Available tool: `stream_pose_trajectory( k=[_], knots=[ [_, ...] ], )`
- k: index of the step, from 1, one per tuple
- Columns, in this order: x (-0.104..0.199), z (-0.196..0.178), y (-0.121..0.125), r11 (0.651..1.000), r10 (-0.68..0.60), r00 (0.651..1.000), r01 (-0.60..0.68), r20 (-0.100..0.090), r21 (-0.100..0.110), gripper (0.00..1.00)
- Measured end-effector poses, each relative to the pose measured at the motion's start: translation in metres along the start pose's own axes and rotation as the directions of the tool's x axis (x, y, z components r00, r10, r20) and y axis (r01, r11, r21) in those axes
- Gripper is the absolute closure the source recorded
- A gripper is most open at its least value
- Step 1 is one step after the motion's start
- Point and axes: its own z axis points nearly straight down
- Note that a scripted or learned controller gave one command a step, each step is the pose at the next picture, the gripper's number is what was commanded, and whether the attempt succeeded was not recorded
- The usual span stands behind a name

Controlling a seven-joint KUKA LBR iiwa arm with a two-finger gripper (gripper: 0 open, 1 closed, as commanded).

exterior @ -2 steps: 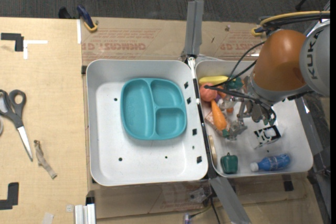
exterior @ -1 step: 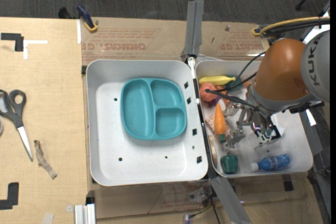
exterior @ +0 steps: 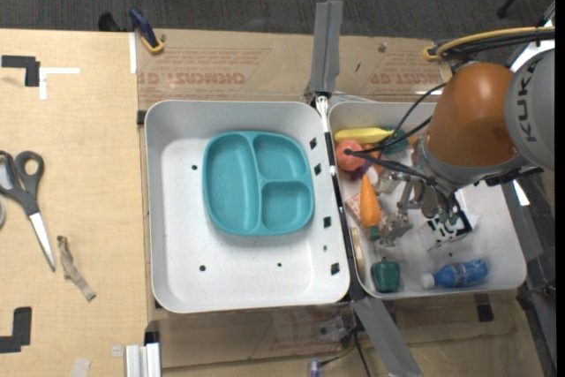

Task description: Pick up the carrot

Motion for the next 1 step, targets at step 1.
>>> stream_pose_trajectory(
  k=[1],
  knots=[
    [-0.0011,-0.0103,-0.0065,1.000,0.006,1.000,-0.006,0.005,0.008,1.00]
  ],
)
